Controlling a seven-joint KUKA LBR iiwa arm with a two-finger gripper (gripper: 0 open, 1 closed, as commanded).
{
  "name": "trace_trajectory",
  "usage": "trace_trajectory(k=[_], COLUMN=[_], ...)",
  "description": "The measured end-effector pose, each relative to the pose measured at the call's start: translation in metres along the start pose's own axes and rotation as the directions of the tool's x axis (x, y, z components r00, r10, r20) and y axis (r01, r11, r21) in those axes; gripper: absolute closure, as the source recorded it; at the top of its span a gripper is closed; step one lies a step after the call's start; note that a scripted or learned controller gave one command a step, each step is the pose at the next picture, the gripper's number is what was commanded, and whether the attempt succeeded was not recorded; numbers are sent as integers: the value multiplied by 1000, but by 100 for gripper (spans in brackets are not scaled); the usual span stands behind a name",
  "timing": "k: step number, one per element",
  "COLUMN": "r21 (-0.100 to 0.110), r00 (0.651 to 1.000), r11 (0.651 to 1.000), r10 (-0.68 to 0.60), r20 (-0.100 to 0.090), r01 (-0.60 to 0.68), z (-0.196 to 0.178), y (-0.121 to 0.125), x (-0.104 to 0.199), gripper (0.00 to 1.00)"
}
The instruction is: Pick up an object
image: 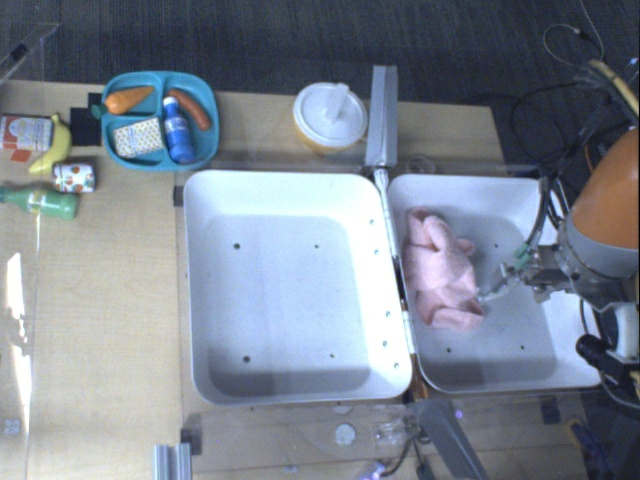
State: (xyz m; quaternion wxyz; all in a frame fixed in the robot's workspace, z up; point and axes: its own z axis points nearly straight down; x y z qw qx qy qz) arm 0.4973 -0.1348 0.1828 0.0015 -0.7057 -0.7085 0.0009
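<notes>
Reaching into the right bin (520,363), the gripper (497,290) sits beside the pink toy (438,268). Its grip state is unclear from this view.

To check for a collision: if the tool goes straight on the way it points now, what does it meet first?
Probably the pink soft toy: the tool points left toward it in the right bin. Height above it is unclear.

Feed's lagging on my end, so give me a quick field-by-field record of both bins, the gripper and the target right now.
target: pink cloth, bunched, lying in the right bin against its left wall
gripper: low inside the right bin, at the cloth's right edge
grasp: cannot tell, contact point too small to read
left bin: white, nothing seen in it
arm: reaches in from the right, orange band visible
</notes>
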Motion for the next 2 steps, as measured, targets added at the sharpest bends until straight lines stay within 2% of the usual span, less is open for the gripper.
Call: trace_trajectory(k=[1, 2], r21=[-15, -22], r00=[982, 982], r11=[982, 982], r10=[-188, -187], r20=[5, 8], r01=[188, 187], z=[92, 82], y=[46, 48], x=[31, 30], gripper=[0, 100])
